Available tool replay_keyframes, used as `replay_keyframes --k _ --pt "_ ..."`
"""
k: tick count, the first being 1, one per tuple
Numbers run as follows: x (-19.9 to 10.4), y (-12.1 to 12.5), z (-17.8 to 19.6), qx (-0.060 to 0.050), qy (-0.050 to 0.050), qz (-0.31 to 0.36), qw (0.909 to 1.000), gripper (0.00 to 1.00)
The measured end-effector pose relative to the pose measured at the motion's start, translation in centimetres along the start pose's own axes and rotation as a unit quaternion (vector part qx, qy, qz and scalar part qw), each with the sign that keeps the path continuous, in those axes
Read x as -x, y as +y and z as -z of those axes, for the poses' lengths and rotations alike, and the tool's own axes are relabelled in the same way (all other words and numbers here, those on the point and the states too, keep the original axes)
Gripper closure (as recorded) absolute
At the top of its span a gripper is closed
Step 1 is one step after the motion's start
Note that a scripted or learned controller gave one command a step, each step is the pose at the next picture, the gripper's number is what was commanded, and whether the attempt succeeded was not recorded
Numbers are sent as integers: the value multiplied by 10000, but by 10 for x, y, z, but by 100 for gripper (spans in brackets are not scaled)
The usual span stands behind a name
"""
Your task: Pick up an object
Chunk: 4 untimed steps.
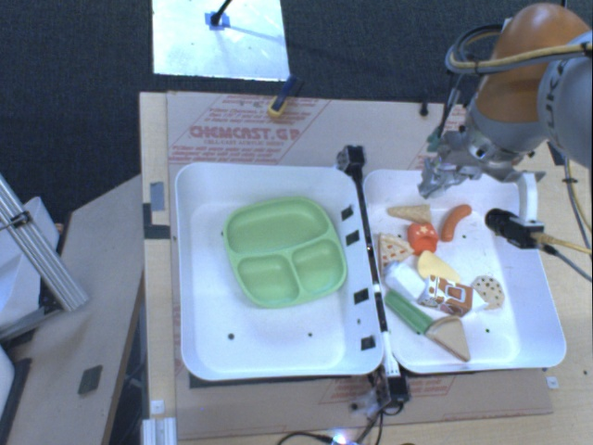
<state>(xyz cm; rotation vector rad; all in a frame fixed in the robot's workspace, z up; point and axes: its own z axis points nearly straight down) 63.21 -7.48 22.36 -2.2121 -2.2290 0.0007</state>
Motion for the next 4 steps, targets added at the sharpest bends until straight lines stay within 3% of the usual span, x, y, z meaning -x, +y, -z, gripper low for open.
replay_keyframes --k 1,2,3,4 --pt "-26 -42 -10 -7 1 -3 10000 100" --pt "-26 -53 5 6 1 -30 10000 100" --pt "-39 -51 -9 1 0 -11 10000 100" --pt "-32 -62 -5 3 0 -32 10000 100"
